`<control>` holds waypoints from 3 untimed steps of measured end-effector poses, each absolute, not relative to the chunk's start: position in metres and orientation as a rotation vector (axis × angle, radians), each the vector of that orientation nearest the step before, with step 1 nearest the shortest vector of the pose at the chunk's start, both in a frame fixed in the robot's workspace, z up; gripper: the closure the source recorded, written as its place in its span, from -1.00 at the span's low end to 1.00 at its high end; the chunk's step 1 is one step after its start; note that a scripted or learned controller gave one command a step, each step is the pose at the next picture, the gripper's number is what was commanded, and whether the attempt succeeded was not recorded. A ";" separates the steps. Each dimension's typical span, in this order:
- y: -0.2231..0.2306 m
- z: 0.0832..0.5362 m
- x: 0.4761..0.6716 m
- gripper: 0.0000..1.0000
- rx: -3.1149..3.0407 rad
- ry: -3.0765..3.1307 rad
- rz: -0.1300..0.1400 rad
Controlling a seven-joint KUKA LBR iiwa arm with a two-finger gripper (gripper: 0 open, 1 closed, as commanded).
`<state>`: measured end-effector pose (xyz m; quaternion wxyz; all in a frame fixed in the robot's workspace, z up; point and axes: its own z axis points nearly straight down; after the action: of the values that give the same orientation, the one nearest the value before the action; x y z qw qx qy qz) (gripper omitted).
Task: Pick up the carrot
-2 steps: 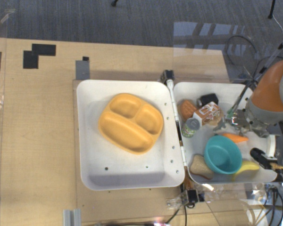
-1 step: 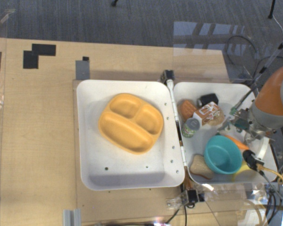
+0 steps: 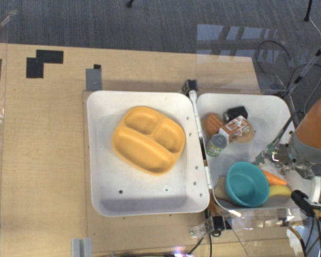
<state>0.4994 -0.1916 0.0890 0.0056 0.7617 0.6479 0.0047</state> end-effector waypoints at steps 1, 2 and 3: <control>-0.192 0.089 0.499 -1.00 2.386 2.027 0.015; -0.197 0.093 0.511 -1.00 2.182 2.253 0.007; -0.206 0.090 0.492 -1.00 1.934 2.459 0.009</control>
<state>0.4924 -0.2059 0.0900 0.0065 0.6182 0.7860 0.0029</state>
